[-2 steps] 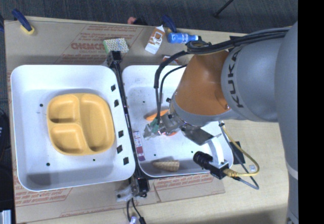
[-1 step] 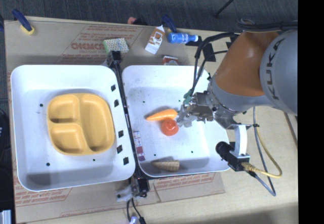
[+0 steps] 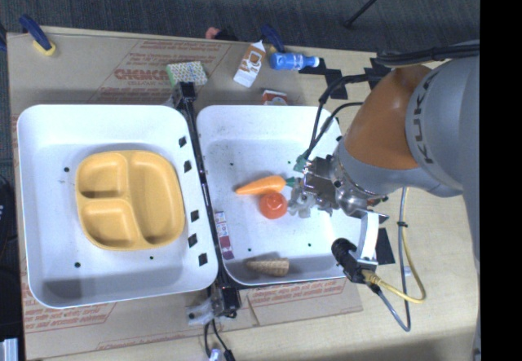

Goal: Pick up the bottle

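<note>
The only bottle I can make out is a small blue bottle (image 3: 292, 62) lying on its side on the cardboard-covered bench (image 3: 122, 66), just beyond the far rim of the right bin (image 3: 245, 115), beside a small carton (image 3: 249, 64). My gripper (image 3: 303, 198) is well apart from it, low inside that bin, next to a carrot (image 3: 261, 185) and a red ball (image 3: 273, 205); spread or pressed together, I cannot tell. Closing here risks grabbing the wrong thing. The left bin (image 3: 49, 131) holds a yellow tray (image 3: 130, 198).
</note>
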{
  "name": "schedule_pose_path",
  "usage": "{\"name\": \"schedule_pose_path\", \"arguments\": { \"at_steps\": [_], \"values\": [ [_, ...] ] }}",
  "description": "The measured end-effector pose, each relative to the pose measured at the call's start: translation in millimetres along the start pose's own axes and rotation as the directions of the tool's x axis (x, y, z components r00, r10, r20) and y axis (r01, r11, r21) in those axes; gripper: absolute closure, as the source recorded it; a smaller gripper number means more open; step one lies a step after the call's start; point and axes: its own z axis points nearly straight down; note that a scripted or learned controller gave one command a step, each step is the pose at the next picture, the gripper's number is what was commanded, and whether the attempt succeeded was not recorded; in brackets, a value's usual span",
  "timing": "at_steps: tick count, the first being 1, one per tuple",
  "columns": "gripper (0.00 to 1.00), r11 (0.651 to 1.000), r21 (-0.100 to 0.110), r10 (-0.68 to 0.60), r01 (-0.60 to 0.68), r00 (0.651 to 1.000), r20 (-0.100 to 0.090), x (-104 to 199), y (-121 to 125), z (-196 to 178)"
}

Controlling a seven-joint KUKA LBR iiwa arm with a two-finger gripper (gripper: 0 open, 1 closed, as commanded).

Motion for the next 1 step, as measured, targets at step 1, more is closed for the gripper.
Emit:
{"name": "schedule_pose_path", "arguments": {
  "at_steps": [1],
  "values": [
    [1.00, 0.996, -0.003, 0.087, -0.087, 0.996, 0.001, -27.3, 9.5, 3.0]
  ]
}}
